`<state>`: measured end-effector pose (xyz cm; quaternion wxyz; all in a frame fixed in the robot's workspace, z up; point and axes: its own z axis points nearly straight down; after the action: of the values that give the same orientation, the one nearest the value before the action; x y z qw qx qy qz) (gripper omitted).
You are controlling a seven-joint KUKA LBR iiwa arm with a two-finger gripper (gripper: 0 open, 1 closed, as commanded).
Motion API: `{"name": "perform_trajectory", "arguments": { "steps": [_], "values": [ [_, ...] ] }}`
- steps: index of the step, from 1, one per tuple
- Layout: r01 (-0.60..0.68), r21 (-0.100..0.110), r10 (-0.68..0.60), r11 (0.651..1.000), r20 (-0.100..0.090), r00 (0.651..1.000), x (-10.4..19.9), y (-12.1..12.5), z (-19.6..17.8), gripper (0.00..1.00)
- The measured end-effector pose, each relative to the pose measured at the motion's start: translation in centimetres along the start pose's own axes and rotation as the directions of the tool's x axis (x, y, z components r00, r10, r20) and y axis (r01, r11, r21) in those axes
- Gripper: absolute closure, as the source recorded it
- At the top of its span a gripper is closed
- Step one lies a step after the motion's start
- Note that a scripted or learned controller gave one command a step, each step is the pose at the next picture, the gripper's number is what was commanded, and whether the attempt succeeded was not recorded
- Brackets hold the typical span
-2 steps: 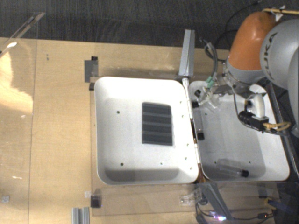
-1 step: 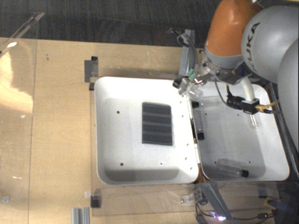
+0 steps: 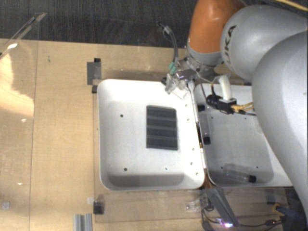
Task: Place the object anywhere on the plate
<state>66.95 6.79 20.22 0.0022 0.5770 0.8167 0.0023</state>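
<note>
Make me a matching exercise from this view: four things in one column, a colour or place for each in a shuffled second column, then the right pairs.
Things:
1. ribbed plate
2. left bin
3. band above the wrist
4. clear tube

Descriptions:
A. orange
B. lies near the front of the right bin
C. dark grey, in the middle of the left bin
D. white, with the plate lying in it

Pairs: 1-C, 2-D, 3-A, 4-B

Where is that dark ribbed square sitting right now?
The dark ribbed square lies flat in the middle of the left bin, a little toward its right side. The robot's hand is above that bin's top right corner, well apart from it.
</note>
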Motion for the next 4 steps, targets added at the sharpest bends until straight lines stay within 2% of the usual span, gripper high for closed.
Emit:
{"name": "perform_trajectory", "arguments": {
  "steps": [1,2,3,4],
  "values": [
    [-0.078,-0.002,0.078,0.997,-0.001,0.997,7.2,2.6,-4.2,1.00],
    [0.369,-0.002,-0.369,0.930,-0.001,0.930,12.0,4.3,-2.5,1.00],
    [0.627,-0.003,-0.627,0.779,0.000,0.779,15.0,4.8,-3.1,1.00],
    [0.911,-0.001,-0.911,0.413,0.001,0.413,16.4,3.5,2.4,1.00]
  ]
}}
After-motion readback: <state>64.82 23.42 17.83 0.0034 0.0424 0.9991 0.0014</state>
